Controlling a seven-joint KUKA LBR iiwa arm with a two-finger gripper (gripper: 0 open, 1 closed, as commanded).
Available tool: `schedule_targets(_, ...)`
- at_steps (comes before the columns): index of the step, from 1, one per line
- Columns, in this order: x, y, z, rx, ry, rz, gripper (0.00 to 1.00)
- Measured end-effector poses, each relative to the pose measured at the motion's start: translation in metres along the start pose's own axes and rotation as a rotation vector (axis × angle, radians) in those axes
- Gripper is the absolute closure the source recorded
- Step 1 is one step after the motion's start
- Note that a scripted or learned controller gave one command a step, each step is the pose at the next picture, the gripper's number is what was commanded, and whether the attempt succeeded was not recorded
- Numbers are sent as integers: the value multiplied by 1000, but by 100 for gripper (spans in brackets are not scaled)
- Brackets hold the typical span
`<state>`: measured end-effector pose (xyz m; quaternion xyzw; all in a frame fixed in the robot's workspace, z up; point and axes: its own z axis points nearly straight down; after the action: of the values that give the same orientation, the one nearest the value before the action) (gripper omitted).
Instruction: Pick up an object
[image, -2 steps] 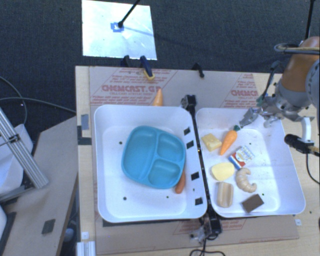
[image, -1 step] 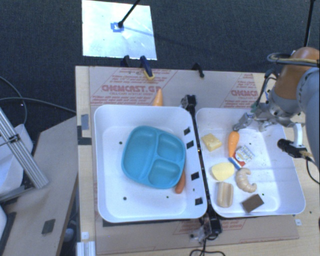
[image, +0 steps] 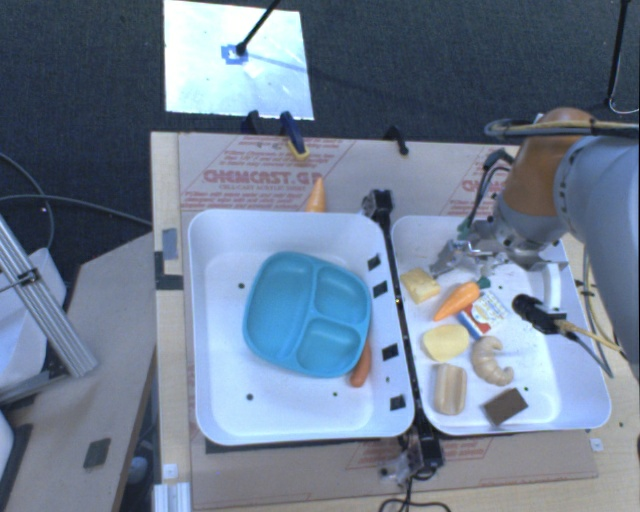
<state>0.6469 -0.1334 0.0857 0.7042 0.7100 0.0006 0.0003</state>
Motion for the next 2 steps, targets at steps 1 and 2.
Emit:
schedule_targets(1,-6,-70,1,3,0,7,0)
schedule_targets(2,-6,-68,-9,-2,-1,8,100)
